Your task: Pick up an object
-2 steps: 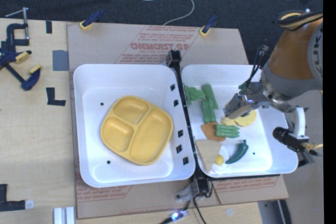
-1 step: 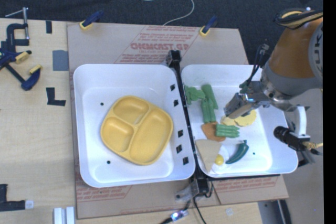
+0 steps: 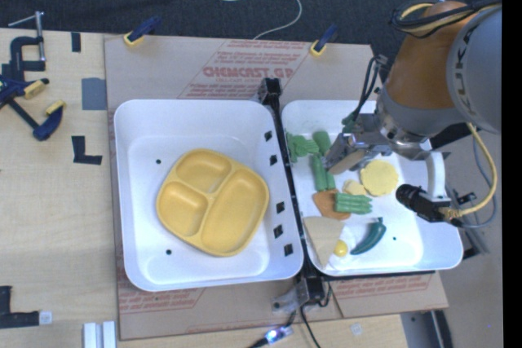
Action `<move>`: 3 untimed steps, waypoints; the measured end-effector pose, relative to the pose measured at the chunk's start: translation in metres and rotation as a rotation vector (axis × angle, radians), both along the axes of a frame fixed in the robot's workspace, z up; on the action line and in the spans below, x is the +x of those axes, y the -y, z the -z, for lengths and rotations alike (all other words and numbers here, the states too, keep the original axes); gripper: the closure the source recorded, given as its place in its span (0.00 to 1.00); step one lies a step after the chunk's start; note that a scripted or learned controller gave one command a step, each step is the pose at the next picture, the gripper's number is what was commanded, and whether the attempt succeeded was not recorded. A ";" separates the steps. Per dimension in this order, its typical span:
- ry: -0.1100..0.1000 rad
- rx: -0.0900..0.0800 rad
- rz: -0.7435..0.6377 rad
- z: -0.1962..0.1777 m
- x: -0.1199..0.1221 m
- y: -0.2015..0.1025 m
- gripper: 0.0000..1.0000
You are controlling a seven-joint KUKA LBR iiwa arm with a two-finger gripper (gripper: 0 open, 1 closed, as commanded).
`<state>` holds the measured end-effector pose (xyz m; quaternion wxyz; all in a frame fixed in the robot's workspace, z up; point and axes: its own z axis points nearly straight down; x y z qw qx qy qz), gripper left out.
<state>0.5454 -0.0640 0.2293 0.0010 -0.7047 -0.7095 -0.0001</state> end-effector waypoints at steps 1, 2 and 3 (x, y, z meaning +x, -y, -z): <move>-0.001 0.000 -0.001 -0.007 0.009 -0.058 1.00; -0.001 0.000 -0.001 0.002 0.020 -0.122 1.00; -0.001 0.000 -0.001 0.005 0.031 -0.181 1.00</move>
